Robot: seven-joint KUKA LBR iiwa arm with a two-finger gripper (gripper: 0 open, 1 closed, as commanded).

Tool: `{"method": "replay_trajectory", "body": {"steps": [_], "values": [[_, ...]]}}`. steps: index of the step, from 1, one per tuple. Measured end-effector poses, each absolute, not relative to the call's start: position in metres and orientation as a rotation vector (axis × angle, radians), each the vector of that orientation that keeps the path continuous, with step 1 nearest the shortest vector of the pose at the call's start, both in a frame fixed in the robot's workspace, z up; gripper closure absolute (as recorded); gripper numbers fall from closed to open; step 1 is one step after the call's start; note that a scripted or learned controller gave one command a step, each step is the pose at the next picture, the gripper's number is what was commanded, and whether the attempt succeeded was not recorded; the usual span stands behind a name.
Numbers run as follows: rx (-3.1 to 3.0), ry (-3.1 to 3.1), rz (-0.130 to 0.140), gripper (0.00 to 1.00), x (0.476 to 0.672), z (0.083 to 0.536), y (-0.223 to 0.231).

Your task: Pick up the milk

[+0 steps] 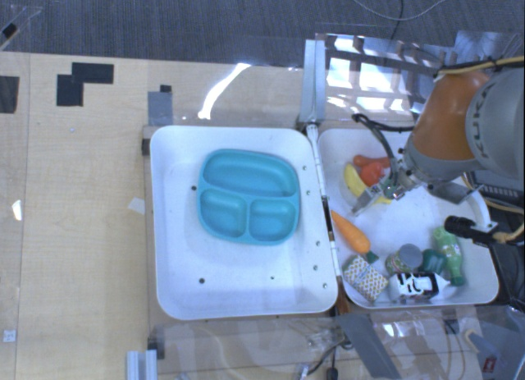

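Pincer (371, 199) low over banana (353, 180), milk (414, 286) well apart

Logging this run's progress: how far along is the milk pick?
Nothing looks done yet: the milk, a small black-and-white carton, lies at the front of the right bin among other items. In hand: the gripper is low at the back of that bin, over the banana, apart from the milk. Left: move to the milk, grasp, lift.

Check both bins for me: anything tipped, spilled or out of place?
No spills. The blue plate sits flat in the left bin. In the right bin, a black-and-white carton lies on its side among crowded items.
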State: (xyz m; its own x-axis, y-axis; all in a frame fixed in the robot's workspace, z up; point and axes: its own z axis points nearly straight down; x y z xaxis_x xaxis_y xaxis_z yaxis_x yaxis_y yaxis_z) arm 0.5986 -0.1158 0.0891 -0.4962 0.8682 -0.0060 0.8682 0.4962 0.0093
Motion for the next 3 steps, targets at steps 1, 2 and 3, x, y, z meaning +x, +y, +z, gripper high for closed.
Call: {"method": "replay_trajectory", "body": {"steps": [1,2,3], "values": [[1.534,2.726,0.005,0.00,0.525,0.090,-0.150],[1.927,2.469,0.009,0.00,0.575,0.089,-0.152],[2.200,2.232,0.009,0.00,0.636,0.087,-0.127]]}}
